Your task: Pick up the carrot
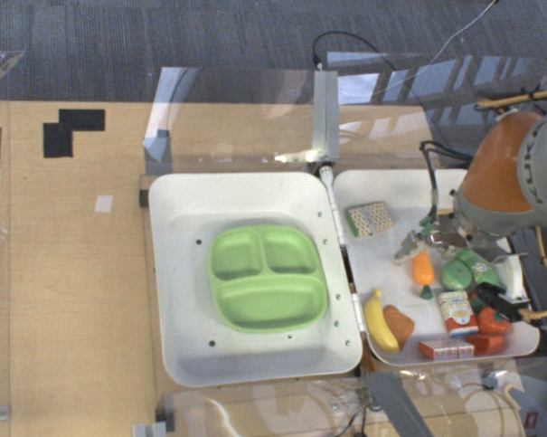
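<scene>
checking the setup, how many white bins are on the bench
2. The left bin holds a green divided plate. The right bin holds the carrot, a banana and other toy food, with the gripper above it.

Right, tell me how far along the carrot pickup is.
Done: the gripper is over the right bin, close above the carrot. In hand: lining up; the carrot lies on the bin floor beside the banana, not lifted. Left: closing on it and raising it. I can't see the finger state.
</scene>
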Available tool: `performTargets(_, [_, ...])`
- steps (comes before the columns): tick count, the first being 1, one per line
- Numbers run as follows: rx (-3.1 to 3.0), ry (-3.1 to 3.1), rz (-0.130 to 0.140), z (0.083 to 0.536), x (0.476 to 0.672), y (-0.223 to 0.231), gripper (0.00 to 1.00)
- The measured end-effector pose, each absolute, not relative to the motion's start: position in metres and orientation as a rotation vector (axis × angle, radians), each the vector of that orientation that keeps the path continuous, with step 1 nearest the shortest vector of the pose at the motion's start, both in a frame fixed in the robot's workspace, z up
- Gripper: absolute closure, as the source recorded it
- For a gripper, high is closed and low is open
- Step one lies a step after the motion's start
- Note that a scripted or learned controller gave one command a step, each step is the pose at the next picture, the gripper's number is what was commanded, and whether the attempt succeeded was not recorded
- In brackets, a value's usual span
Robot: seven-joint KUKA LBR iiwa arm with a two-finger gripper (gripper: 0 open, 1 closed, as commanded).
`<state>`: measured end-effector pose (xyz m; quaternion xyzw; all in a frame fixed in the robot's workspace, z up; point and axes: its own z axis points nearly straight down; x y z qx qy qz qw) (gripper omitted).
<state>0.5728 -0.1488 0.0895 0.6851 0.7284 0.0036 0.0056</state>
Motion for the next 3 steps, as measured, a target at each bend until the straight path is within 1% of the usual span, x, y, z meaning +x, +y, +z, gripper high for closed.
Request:
performTargets(1, [2.145, 2.281, 0.011, 0.09, 0.573, -0.149, 0.0])
performTargets(2, [2.234, 2.204, 0.005, 0.163, 0.556, -0.111, 0.0])
performTargets(3, [2.207, 2.235, 0.002, 0.173, 0.521, -0.093, 0.0])
